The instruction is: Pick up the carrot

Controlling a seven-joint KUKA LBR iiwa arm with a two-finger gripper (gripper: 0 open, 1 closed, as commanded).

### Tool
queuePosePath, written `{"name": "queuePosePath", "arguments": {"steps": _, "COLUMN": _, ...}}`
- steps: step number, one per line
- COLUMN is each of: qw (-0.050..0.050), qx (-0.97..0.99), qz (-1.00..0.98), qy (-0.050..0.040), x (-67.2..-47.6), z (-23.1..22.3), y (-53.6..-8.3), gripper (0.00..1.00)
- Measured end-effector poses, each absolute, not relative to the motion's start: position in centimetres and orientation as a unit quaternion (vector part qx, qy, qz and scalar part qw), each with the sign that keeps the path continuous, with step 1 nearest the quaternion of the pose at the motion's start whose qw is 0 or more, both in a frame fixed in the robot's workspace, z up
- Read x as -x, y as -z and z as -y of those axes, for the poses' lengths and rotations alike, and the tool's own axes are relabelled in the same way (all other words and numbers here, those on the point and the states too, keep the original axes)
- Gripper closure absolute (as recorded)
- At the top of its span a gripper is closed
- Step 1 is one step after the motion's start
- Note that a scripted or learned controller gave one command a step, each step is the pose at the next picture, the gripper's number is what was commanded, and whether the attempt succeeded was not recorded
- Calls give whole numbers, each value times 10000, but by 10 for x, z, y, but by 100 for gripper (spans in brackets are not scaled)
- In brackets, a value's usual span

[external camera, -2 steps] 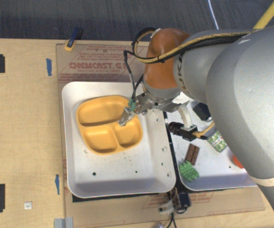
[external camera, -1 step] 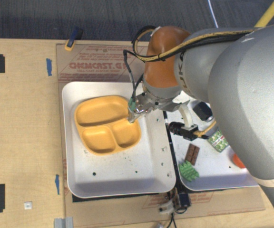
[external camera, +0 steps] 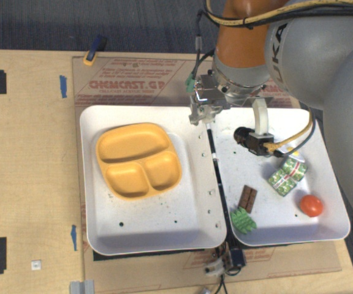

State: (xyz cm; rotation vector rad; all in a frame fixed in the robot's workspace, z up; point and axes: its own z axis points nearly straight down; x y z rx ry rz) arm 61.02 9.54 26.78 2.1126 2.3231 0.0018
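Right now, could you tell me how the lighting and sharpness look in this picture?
In the camera view, the light is even and soft; the plate shows mild sheen, no harsh glare; the arm casts faint shadow on the right bin; the small items stay fairly sharp, while the pincer looks slightly soft.

Two shallow white bins side by side: left bin [external camera: 97, 225] holding a yellow three-compartment plastic tray [external camera: 138, 159]; right bin [external camera: 330, 225] holding a small brown block [external camera: 247, 198], green ridged toy [external camera: 244, 221], green-and-white packet [external camera: 286, 176], round red-orange ball [external camera: 312, 205]. Grey arm's gripper [external camera: 202, 108] over the bins' shared rear edge.
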Motion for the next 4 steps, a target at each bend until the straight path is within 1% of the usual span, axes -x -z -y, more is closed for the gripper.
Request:
{"name": "queuePosePath", "arguments": {"steps": 1, "qw": -13, "qx": -7100, "qz": -7042, "qy": 10, "x": -559, "z": -121, "y": -229, "gripper": 100}}
{"name": "queuePosePath", "arguments": {"steps": 2, "qw": -10, "qx": -7099, "qz": -7043, "qy": 10, "x": -559, "z": -121, "y": -229, "gripper": 0}}
{"name": "queuePosePath", "arguments": {"steps": 3, "qw": -9, "qx": -6798, "qz": -7334, "qy": 10, "x": -577, "z": -114, "y": -146, "gripper": 0}}
{"name": "queuePosePath", "arguments": {"steps": 4, "qw": -30, "qx": -6439, "qz": -7650, "qy": -74, "x": -621, "z": -106, "y": -116, "gripper": 0}}
